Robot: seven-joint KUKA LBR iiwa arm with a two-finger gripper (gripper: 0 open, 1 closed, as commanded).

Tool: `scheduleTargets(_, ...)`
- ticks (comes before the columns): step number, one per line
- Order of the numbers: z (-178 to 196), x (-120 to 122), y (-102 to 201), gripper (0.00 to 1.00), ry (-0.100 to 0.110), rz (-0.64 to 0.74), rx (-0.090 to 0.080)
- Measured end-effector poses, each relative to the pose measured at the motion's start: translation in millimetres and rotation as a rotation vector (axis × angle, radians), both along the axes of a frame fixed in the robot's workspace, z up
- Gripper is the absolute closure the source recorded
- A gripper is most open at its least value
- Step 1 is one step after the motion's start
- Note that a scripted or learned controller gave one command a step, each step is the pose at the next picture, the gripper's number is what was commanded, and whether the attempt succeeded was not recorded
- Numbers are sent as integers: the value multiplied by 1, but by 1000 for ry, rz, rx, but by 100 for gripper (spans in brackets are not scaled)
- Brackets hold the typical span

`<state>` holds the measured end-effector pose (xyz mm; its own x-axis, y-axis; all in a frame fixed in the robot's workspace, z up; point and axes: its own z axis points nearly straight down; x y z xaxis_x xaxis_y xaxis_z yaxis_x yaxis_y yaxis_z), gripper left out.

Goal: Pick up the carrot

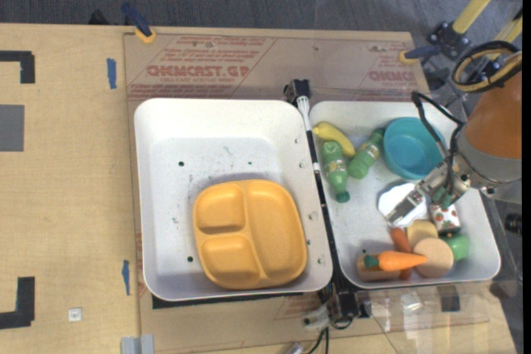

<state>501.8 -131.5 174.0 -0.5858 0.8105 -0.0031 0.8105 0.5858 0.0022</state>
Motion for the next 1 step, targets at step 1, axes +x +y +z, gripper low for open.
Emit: scheduleTargets(1, -75, -16, -1, 0, -10, 203, -5)
